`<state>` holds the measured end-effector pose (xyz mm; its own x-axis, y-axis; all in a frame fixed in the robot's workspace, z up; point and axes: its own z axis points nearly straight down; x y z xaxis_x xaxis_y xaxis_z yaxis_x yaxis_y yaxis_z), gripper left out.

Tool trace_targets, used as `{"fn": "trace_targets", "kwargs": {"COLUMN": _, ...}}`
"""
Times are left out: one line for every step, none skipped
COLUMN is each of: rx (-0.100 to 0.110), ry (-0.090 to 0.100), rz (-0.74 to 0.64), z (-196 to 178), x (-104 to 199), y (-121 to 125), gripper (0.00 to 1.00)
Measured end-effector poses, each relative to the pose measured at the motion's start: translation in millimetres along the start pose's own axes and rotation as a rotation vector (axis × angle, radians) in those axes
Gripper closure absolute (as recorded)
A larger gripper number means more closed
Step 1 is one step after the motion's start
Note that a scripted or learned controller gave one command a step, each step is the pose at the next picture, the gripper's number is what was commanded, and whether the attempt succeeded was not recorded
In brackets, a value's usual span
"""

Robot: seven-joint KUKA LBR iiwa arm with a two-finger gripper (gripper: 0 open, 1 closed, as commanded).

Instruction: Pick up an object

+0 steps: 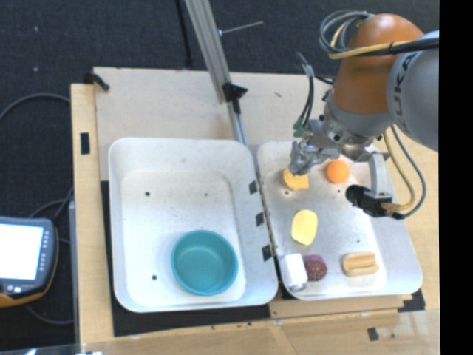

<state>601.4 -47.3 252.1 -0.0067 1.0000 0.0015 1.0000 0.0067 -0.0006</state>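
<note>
One hand (303, 163) hangs right over the yellow block (296, 180), just left of the orange ball (338, 171). I cannot tell its grip.

We see a smooth, matt teal bowl (205, 262) in the speckled white plastic left bin (133, 161), a ribbed metal rail (211, 39), and a matt pale bench top (162, 102) like wood.

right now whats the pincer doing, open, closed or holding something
pincer: down in the right bin just above the yellow block; open or closed cannot be told, and no grip on the block shows.
</note>
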Motion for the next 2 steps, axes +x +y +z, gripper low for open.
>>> {"fn": "trace_targets", "kwargs": {"rx": -0.002, "ry": 0.001, "rz": -0.001, "z": -9, "x": 50, "y": -14, "gripper": 1.0}}
{"fn": "trace_targets", "kwargs": {"rx": -0.001, "ry": 0.0, "rz": 0.0, "z": -7, "x": 91, "y": -25, "gripper": 1.0}}
